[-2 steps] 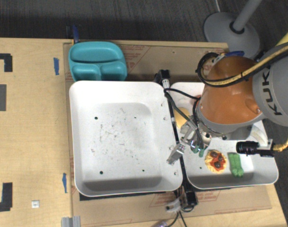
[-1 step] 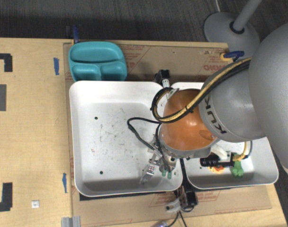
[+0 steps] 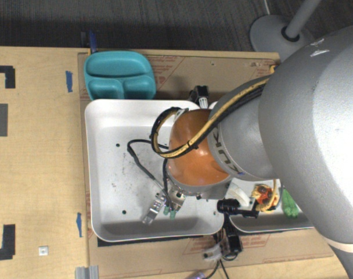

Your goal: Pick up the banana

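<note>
My gripper [image 3: 159,208] hangs low over the front part of the left white bin [image 3: 107,156], close to its floor, with black cables looping off the orange wrist band [image 3: 191,150] above it. I see nothing between it and the bin floor. In the right bin [image 3: 269,222] a yellow and orange object [image 3: 262,194] peeks out from under the arm; most of it is hidden, and I cannot tell what it is.
A teal divided tray [image 3: 119,74] stands behind the left bin. A green item [image 3: 289,204] and a white item [image 3: 241,193] lie in the right bin's front strip. The big grey arm [image 3: 304,132] covers most of the right bin.
</note>
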Available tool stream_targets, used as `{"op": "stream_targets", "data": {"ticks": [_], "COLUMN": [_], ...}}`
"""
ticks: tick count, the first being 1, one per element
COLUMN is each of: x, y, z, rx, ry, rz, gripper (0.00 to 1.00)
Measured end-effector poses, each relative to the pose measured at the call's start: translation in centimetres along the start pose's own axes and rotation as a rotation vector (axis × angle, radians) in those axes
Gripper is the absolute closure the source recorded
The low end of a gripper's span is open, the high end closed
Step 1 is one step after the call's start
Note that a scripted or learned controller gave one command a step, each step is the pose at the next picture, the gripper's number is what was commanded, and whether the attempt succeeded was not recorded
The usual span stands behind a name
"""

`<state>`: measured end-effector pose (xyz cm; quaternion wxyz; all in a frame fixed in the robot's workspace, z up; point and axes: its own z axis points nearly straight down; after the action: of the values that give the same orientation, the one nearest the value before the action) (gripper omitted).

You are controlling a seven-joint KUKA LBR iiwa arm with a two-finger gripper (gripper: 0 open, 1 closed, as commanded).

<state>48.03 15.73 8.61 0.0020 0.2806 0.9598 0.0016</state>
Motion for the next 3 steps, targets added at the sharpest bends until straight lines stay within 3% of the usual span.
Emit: {"op": "stream_targets", "data": {"ticks": [1, 2, 3], "x": [2.8, 3.2, 3.2], "y": [5.2, 5.7, 5.9], "z": [0.0, 0.1, -1.0], "rx": [0.000, 0.006, 0.001], "ry": [0.000, 0.004, 0.004], "rz": [0.097, 0.678, 0.676], "gripper": [0.00, 0.00, 1.00]}}
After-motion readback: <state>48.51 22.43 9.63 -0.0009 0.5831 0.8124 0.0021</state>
